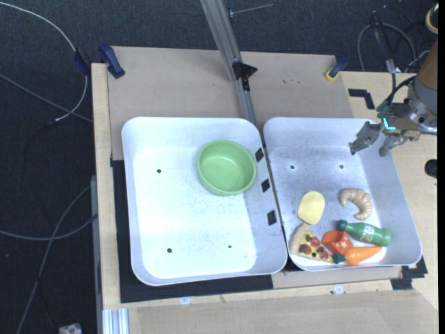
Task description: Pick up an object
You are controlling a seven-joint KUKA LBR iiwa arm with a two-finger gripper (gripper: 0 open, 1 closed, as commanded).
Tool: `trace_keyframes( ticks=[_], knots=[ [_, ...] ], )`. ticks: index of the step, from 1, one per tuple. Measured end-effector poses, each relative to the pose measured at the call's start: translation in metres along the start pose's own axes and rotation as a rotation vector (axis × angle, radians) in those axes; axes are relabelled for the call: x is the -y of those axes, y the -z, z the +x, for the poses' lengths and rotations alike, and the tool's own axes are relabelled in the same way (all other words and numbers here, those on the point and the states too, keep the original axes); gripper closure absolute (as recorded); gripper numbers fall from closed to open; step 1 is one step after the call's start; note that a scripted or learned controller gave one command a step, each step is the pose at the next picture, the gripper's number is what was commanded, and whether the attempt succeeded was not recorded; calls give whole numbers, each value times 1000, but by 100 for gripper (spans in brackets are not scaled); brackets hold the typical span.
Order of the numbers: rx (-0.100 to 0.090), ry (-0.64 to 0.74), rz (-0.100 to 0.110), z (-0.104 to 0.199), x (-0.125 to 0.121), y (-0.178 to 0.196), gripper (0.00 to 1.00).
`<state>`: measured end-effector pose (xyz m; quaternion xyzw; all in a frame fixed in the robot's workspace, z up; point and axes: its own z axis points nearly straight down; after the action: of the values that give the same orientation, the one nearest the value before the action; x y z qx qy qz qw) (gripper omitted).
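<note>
My gripper [373, 143] hangs over the far right corner of the right bin [306, 141], fingers spread open with nothing between them. Below it, toward the bin's near side, lie a tan croissant [357, 200], a yellow lemon-like piece [311, 207], a green bottle [365, 232], a red pepper [336, 242], an orange carrot [362, 255] and a pizza slice [309, 245]. A green bowl [226, 167] sits in the left bin [160, 207] near its far right side.
A metal pole [224, 30] slants down to the gap between the bins. Blue [111, 61] and yellow [337, 66] clamps hold the bench's far corners. Cables trail at the left and upper right.
</note>
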<state>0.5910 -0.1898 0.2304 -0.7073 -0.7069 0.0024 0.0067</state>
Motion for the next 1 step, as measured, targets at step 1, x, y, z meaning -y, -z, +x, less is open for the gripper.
trace_keyframes(
  ticks=[1],
  knots=[
    [1,1,-7,0,-1,4,0]
  ],
)
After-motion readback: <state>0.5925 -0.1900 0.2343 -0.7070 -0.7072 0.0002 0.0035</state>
